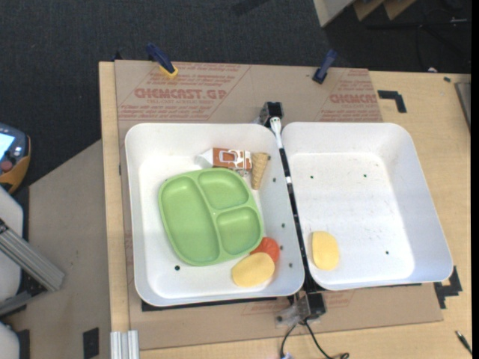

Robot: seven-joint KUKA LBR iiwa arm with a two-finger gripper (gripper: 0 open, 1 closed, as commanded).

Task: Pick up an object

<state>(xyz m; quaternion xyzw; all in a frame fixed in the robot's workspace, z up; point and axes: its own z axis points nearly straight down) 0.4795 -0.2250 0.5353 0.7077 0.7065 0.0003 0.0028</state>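
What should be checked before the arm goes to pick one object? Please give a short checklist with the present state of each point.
1. Left bin holds objects to pick: ok.
2. Yellow piece in the left bin lies free on top: not ok, it touches the orange piece and sits near the bin wall.
3. Green divided plate lies flat: ok.
4. Yellow piece in the right bin stands apart from other things: ok.
5. Small cone and wrapper behind the plate are separable: cannot tell.
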